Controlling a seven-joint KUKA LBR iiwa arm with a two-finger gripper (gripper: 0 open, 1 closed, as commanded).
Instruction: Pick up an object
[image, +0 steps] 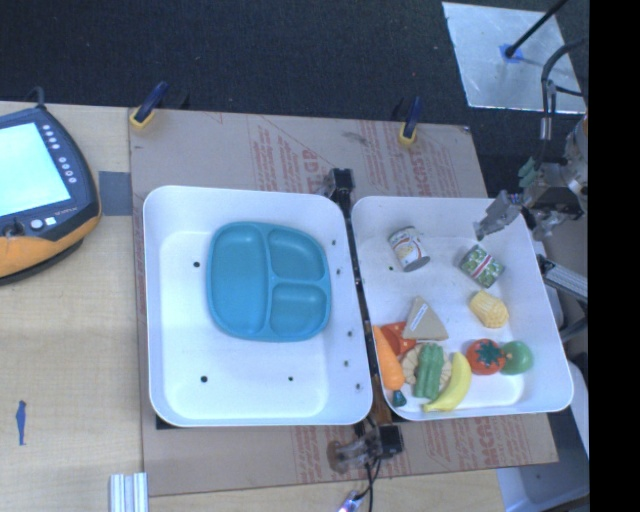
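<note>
The gripper (497, 218) hovers at the right bin's (545, 398) upper right rim, near a small green packet (481, 265), its opening impossible to tell.

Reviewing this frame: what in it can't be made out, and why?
- Gripper: sits at the right bin's upper right rim, small and blurred, so how the jaws stand is unreadable.
- Arm: cut off by the camera view's right edge.
- Small can and green packet: labels too small to read.
- Food pile by the banana: items overlap, hiding their undersides.
- Tablet: cut by the left edge, screen washed out.
</note>
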